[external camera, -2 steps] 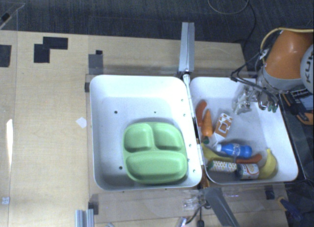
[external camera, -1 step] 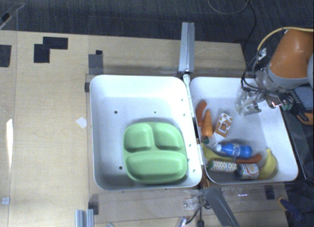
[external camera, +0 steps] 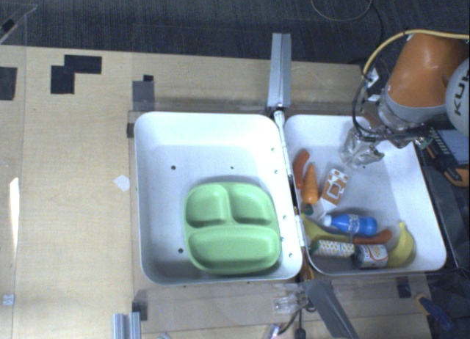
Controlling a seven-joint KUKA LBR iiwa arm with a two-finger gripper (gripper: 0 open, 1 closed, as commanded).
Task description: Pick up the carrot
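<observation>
The orange carrot (external camera: 311,184) lies lengthwise near the left wall of the right bin (external camera: 402,183), next to a reddish-orange pepper-like piece (external camera: 300,163). My gripper (external camera: 360,152) hangs over the upper middle of the right bin, to the right of the carrot and apart from it. Nothing shows between its fingers.
A green divided plate (external camera: 231,226) sits in the left bin (external camera: 165,154). The right bin also holds a small orange-and-white box (external camera: 335,186), a blue bottle (external camera: 352,223), a banana (external camera: 402,246), a can (external camera: 371,255) and a flat packet (external camera: 332,247) along its front.
</observation>
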